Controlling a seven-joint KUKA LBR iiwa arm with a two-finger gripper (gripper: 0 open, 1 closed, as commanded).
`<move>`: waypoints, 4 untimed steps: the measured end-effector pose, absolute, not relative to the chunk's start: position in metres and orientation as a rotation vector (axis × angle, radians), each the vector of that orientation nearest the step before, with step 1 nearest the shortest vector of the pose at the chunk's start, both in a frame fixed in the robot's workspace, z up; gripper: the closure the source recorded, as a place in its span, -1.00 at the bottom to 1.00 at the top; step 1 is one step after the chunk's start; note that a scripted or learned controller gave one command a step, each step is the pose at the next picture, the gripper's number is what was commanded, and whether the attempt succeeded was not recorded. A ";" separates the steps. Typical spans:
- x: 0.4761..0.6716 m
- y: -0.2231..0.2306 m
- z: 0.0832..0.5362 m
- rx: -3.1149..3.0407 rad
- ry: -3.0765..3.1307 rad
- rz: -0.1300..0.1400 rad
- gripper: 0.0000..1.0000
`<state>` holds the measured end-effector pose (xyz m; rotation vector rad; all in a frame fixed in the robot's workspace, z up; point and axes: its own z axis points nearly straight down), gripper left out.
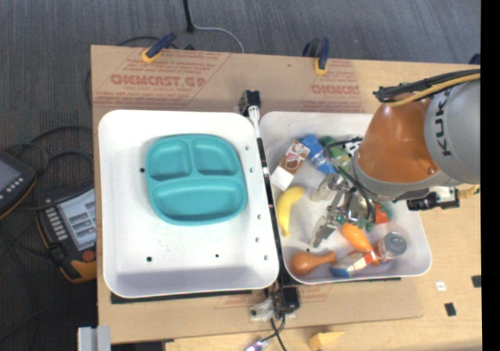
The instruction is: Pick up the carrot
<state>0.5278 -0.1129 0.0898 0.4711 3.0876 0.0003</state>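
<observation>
From the overhead camera I see the arm [426, 142] reaching in from the right over the right bin [418, 267], its orange band hanging above the bin's upper right part. The gripper [334, 216] points down and to the left into the clutter; its two thin fingers [323, 231] stand apart, with nothing between them that I can make out. The carrot [355, 237] lies just right of the fingertips, orange, slanting toward the bin's front right, near the gripper but not clamped in it; whether a finger touches it I cannot tell. A yellow banana [287, 209] lies upright along the bin's left wall, left of the gripper. At the front of the bin I see a brown pear-shaped piece [310, 263], and to its right a small can [393, 245] by the carrot's lower end. Toward the back sit a brown-and-white packet [295, 157] and a blue item [316, 150]. The left bin [125, 256] bears a teal divided tray [197, 178], lying flat near its middle, well apart from the gripper.
</observation>
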 end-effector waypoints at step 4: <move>0.497 -0.125 0.092 -0.510 3.066 -0.005 -1.00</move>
